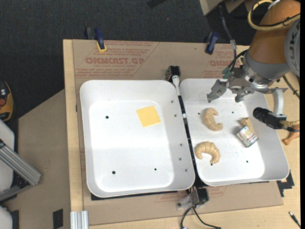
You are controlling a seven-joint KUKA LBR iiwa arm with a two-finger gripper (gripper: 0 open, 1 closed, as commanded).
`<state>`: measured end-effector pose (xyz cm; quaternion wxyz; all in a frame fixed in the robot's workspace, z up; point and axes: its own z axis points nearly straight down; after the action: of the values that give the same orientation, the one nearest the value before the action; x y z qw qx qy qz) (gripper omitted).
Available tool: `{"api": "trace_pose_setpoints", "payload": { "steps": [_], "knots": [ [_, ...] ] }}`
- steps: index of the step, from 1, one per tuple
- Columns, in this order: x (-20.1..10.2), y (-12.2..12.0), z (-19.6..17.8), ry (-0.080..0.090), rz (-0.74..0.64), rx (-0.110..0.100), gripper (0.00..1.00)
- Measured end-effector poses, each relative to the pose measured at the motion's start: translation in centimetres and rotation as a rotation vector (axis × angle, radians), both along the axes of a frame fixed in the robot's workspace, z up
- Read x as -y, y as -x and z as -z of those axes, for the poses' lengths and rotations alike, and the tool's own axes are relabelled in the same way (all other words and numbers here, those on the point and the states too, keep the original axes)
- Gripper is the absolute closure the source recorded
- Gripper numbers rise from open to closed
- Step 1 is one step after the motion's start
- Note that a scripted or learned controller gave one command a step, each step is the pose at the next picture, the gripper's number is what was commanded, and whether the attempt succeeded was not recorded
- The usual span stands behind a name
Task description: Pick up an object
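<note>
My gripper (227, 93) hangs over the far part of the right bin (271, 168), open, with nothing between its fingers. Just in front of it lies a tan croissant (212, 119). A second croissant (208, 151) rests nearer the front, close to the divider between the bins. To the right of the croissants is a small silver-and-white packet (247, 136) with a tan piece (246, 123) touching its far side. A flat yellow square (148, 116) lies alone in the left bin (95, 175), far from the gripper.
Both white bins sit on a brown board (133, 56) held by blue clamps (99, 37) at the back. A black clip (173, 73) stands at the far end of the divider, and another fitting (198, 195) at its near end.
</note>
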<state>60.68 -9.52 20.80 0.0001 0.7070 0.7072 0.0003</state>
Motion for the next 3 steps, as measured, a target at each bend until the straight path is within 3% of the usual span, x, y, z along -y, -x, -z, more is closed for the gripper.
{"api": "trace_pose_setpoints", "payload": {
  "steps": [1,2,3],
  "knots": [
    [1.6,3.5,5.7,-0.002,0.003,-0.008,0.00],
    [-0.2,2.1,7.8,-0.001,-0.002,-0.005,0.00],
    [-0.3,3.1,12.5,-0.001,0.001,-0.005,0.00]
  ]
}}
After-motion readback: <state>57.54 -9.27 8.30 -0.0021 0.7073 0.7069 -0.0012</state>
